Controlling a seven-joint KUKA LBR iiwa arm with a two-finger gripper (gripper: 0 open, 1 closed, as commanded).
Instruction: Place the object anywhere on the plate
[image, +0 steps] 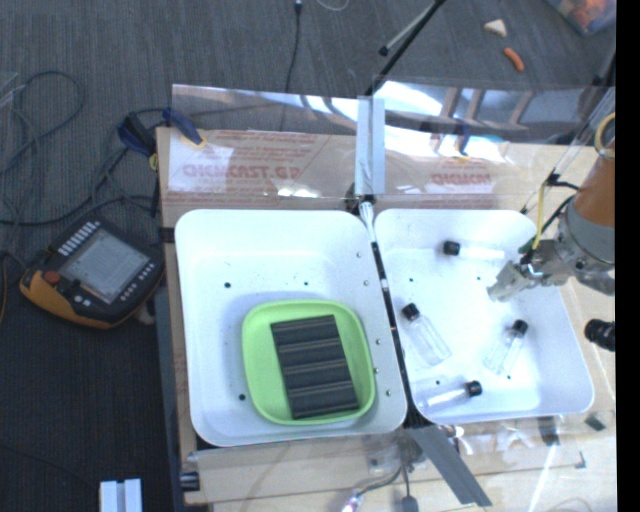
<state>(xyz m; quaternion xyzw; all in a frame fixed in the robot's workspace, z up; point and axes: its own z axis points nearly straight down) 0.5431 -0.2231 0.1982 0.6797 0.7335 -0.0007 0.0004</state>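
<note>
**Ana:** Camera view has the tool (505, 283) low over the right bin (560, 395), near its far right side. I cannot tell if it is spread or pressed together. Four clear little bottles (424, 333) lie loose in that bin.

**Ben:** What could go wrong?

**Ana:** A bottle may roll or slip, being round and smooth. It could bump the wall between the bins.

**Ben:** And room?

**Ana:** The green plate (309, 362) in the left bin (205, 300) already holds a dark ridged block (314, 366), so only its rim is free.
</note>
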